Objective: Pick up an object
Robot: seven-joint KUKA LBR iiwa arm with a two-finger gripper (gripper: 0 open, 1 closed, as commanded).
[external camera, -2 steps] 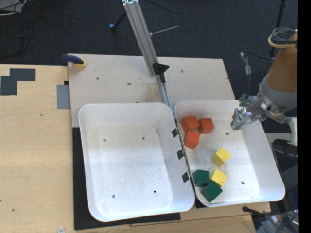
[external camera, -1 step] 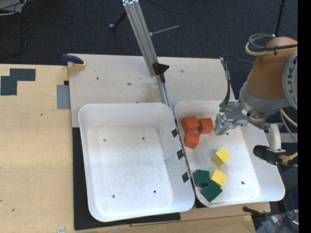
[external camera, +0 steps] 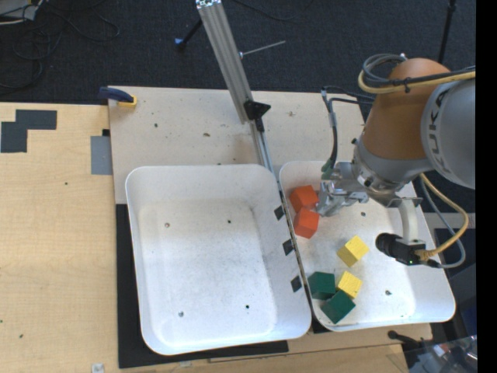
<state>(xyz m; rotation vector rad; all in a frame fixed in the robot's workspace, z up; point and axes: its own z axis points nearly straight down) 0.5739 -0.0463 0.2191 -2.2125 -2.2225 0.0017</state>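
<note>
The left bin lies at the bench's middle, its floor bare white, its right wall touching the right bin. Just across that shared wall, near the right bin's upper left corner, two orange blocks sit touching each other, one above the other. The gripper hangs just beside the upper one, on its right, low over the bin floor beneath the grey-and-orange arm. Whether its fingers are spread or closed cannot be told from this slant, as the wrist body covers them, and no block shows between them.

Toward the right bin's lower edge lie a yellow block, a second yellow block and two green blocks, crowded together well apart from the gripper.

The step in hand appears to be the approach to the nearest orange block. To do it well, the tool likely needs to centre over one block alone, fingers straddling its free sides and clear of the bin wall, since the touching neighbour could be nudged or wedged in the grasp.
</note>
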